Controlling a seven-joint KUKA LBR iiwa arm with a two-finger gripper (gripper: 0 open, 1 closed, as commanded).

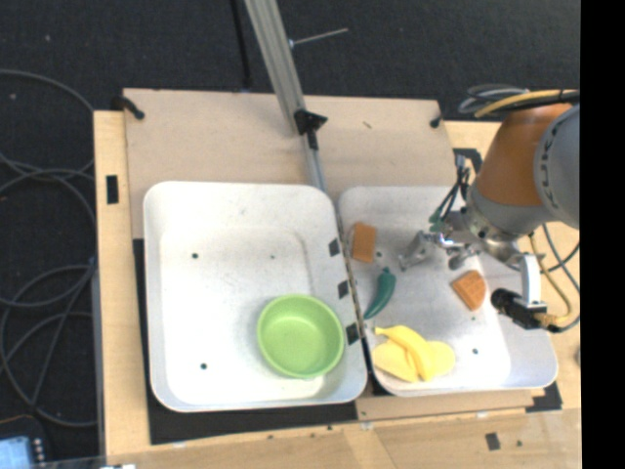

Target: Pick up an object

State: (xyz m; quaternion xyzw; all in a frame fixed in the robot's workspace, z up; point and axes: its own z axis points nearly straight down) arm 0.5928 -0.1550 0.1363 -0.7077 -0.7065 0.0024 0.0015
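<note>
- The hand (422, 249), a grey metal two-finger piece at the end of the grey arm with the orange band (516, 169), hangs over the middle of the right shallow white bin (527, 364); its fingers stand apart, with nothing between them.
- Just right of the hand and a little below lies a small orange wedge-shaped block (470, 288), on the bin floor and clear of the fingers.
- To the hand's left, near the bin's left wall, sits a small orange-brown block (363, 242), apart from the hand.
- Below and left of the hand lies a dark green curved pepper-shaped toy (381, 292), slanted, its lower end close to the wall between the two bins.
- Further down, at the front of the right bin, lies a yellow bunch-of-bananas toy (414, 354), just below the green toy's lower end.
- In the left shallow white bin (195, 223) a round light green plastic bowl (300, 335) stands upright in the front right corner, close to the dividing wall.
- Both bins rest side by side on the tan wooden bench (225, 135).
- A grey metal pole (276, 52) slants down from the top toward the gap between the bins.
</note>
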